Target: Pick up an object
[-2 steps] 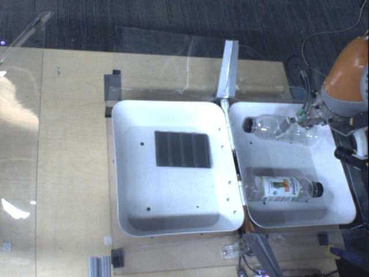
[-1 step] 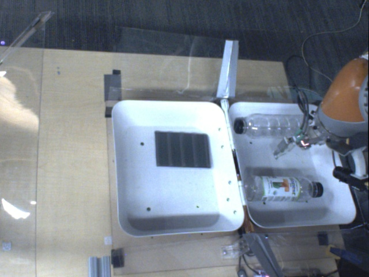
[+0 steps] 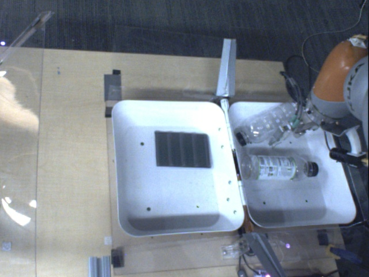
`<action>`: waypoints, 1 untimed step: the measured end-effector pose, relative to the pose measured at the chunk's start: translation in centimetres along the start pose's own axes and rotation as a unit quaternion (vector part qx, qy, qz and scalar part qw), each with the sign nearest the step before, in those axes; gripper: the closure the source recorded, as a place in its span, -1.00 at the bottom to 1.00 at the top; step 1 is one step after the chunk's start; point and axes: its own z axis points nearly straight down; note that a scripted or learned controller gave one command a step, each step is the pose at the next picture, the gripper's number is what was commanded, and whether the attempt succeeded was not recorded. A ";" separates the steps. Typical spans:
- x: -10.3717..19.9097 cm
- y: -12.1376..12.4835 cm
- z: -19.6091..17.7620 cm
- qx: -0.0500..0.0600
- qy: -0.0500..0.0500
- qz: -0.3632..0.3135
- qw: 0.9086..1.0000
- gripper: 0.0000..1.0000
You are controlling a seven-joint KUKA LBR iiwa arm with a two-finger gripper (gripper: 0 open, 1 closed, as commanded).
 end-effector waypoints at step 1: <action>0.4 0.1 -0.1 0.004 -0.007 -0.043 0.999 -1.00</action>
